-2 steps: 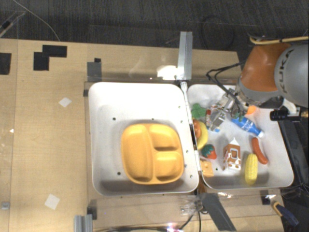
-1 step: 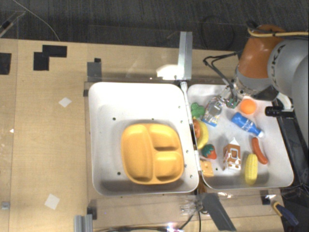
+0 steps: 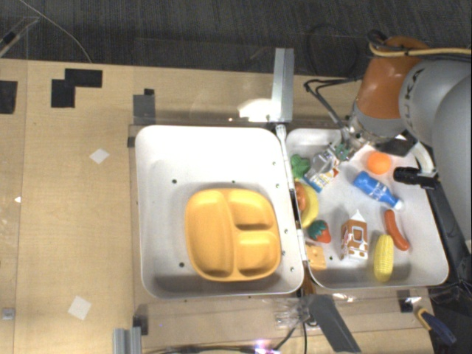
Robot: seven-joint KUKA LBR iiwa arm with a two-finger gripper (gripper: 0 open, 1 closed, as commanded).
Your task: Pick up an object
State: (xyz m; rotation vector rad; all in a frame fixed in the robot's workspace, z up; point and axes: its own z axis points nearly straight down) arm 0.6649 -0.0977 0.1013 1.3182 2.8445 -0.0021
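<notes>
Here, a yellow divided tray [image 3: 233,233] lies in the left bin [image 3: 158,198]. In the right bin [image 3: 431,268], toy food is scattered: a banana [image 3: 310,206], a small carton [image 3: 355,240], corn [image 3: 383,257], a blue bottle [image 3: 376,190], an orange [image 3: 379,162]. The gripper [image 3: 333,161] hangs low over the bin's far left corner, near a crumpled packet [image 3: 322,172]; its grasp cannot be made out.

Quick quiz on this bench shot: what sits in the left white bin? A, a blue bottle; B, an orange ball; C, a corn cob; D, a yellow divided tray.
D: the yellow divided tray lies alone in the left bin, while the blue bottle, corn cob and orange ball are all in the right bin.
</notes>
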